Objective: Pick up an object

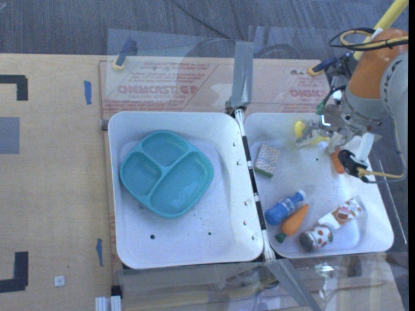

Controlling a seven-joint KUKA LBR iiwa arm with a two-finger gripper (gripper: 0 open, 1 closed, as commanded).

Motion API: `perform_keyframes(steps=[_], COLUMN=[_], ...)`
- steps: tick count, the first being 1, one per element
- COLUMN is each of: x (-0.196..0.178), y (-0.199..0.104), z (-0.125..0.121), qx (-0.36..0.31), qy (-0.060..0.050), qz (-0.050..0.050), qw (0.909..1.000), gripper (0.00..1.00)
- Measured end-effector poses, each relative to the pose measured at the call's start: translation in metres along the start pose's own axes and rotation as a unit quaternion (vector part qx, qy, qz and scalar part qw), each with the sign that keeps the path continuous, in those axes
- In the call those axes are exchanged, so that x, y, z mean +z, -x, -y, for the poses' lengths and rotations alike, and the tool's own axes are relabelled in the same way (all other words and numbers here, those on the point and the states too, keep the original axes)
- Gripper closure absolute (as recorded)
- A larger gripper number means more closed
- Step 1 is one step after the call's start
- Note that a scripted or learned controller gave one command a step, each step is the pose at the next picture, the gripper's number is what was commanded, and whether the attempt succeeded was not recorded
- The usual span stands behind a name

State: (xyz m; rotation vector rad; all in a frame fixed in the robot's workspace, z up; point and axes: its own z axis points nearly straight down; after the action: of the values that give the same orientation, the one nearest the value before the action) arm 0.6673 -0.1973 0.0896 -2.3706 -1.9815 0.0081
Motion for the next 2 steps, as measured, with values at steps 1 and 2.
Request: perform_keyframes(steps=[1, 2], x=[0.0, 0.003], y=[-0.002, -0.013], z=[0.001, 0.008], qx=[0.009, 0.083], qy=[0.002, 0.004], qz=[0.002, 0.011], qw=[1.0, 0.9965], gripper=[0.0, 0.0])
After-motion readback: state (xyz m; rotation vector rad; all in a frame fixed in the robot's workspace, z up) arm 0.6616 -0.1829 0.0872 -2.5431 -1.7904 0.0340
